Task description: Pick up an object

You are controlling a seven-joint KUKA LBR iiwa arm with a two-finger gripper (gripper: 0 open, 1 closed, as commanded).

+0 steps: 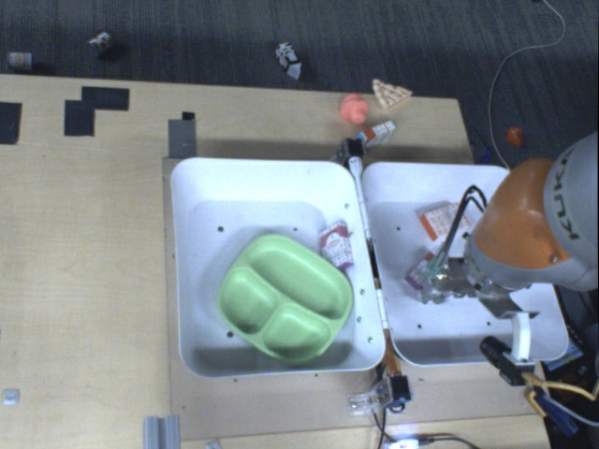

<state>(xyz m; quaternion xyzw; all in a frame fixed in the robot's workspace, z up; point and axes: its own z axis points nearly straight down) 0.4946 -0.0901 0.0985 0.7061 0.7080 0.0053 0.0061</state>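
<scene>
A green divided plate (285, 295) lies in the left bin (201, 204), with a small crinkled red-and-white packet (336, 245) at its upper right edge. In the right bin (402, 190) an orange-and-white packet (438, 221) lies near the back. My gripper (427, 281) hangs low over the right bin's middle, below that packet, under the orange-banded wrist (519, 227). Its fingers are too small and blurred to read.
Behind the bins on the bench lie a pink ball (354, 108), a wedge-shaped toy (391, 93) and a small tube (376, 134). Black cables run over the right bin near the arm. A divider wall (368, 251) separates the bins.
</scene>
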